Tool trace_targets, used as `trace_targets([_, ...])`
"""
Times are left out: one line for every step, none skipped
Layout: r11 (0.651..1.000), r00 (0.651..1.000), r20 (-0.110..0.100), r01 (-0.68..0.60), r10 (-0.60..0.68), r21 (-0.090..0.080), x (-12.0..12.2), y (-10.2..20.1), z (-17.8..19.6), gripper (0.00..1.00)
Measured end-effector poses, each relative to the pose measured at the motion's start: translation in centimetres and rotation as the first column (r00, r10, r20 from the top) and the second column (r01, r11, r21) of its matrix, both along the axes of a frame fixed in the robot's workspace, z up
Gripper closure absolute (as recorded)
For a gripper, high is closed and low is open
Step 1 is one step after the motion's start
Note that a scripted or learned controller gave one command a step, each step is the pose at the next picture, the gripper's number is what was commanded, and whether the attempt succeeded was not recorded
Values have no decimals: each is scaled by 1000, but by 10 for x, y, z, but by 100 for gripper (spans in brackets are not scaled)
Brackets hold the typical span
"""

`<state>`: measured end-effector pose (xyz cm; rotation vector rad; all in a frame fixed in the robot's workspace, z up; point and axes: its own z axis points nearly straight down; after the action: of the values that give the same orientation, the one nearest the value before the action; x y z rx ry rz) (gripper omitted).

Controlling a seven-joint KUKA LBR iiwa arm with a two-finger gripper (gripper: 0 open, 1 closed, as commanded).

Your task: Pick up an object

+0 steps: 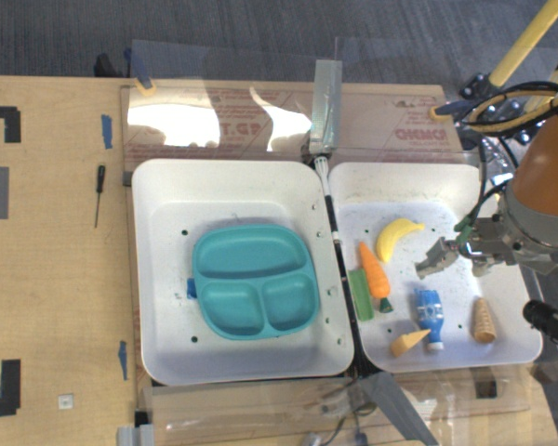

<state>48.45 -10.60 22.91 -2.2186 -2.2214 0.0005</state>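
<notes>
Fingers [428, 266] look parted, nothing between them, heads up. Your gripper [434, 257] hangs over right bin [511, 347], just right of banana [396, 237]. Carrot [374, 269], blue bottle [430, 312] nearby. Teal tray [254, 281] sits in left bin [158, 268].

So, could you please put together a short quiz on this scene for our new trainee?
1. True or false: the teal tray lies in the left bin.
2. Which item lies nearest the end effector? A) banana B) ice cream cone C) blue bottle
3. Fill in: the carrot lies right beside a green ____.

Key: 1 true; 2 A; 3 stick.
</notes>
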Motion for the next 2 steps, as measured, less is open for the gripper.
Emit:
trace_targets([996,996,-10,-89,89,2,-9,-30,-132,0])
trace_targets([996,996,4,-89,89,-1,-5,-29,-118,100])
